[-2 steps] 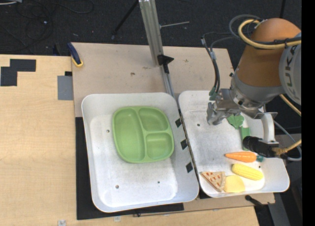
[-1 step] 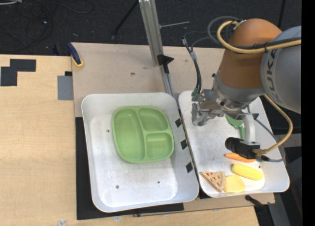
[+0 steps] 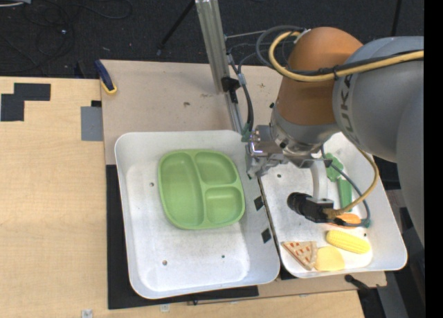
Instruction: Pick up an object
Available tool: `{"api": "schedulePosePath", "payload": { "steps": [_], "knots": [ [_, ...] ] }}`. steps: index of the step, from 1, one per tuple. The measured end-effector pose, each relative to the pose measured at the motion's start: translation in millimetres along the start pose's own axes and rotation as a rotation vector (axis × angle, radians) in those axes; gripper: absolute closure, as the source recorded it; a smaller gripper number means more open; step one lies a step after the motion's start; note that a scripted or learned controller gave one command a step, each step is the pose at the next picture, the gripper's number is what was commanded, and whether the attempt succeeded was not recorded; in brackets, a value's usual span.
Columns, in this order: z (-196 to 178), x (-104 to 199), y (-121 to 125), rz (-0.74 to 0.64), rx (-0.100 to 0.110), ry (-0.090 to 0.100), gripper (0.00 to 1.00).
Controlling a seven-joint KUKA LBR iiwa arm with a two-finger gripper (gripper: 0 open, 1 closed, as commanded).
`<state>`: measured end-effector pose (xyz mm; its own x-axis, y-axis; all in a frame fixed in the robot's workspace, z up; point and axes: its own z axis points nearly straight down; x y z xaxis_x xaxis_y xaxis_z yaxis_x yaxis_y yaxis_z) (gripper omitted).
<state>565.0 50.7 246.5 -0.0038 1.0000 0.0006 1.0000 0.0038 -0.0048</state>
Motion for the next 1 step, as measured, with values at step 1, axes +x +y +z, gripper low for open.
{"api": "schedulePosePath", "payload": {
  "steps": [1],
  "knots": [
    [18.9,54.8,1.8,-0.001,0.002,0.001,1.00]
  ]
}}
